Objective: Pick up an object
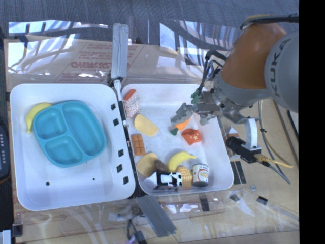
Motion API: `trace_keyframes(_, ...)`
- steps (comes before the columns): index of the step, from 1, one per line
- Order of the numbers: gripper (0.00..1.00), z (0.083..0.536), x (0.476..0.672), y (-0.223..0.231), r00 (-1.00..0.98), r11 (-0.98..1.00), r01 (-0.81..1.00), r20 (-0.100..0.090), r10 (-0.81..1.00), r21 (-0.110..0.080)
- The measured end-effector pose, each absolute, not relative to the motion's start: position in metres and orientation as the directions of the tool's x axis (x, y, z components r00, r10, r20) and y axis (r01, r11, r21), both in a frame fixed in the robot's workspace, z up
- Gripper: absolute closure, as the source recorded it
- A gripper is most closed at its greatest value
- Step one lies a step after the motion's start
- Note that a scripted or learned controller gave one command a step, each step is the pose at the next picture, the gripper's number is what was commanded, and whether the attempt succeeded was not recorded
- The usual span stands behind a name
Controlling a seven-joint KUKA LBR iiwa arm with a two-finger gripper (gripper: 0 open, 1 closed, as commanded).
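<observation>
Over right bin (152, 90) | fingers (179, 117) spread wide above carrot (181, 126) | grey carpet (76, 4) behind

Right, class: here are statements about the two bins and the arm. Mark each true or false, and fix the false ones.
1. The blue tray sits in the left bin. True.
2. The can stands in the left bin. False: it is in the right bin.
3. A banana lies beside the tray. True.
4. The claw hangs over the left bin. False: it is over the right bin, near the carrot.
</observation>
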State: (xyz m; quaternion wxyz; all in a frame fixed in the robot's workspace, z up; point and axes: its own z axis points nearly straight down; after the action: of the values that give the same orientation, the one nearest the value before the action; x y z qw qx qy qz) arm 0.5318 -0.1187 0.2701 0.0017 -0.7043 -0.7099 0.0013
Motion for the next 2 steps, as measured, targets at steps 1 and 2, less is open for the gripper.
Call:
trace_keyframes(1,0.00,0.146,0.479,-0.153,0.051,-0.051,0.999,0.001,0.999,-0.015)
trace_keyframes(2,0.00,0.092,0.509,-0.210,-0.004,0.004,1.000,-0.001,1.000,0.001)
